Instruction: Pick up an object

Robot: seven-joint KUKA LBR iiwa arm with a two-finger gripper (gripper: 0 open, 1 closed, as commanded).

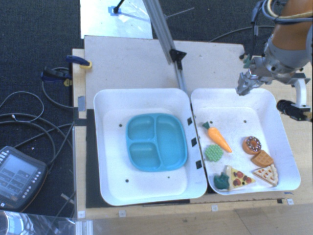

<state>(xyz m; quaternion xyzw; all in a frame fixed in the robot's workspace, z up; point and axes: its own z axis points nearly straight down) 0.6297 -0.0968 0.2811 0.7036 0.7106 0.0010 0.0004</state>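
Bench edge nearest; left bin (105, 180) bearing a blue divided tray (157, 142); right bin (288, 153) with toy foods, carrot (217, 137) among them. Gripper (243, 88) above that bin's far rim, apparently holding nothing; finger state indiscernible. Dark carpet (39, 28) beyond.

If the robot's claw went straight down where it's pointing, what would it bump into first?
Probably the bare white floor near the back rim of the right bin. The gripper points down there, well apart from the carrot and the other toy foods. Depth is hard to judge from this slanted view.
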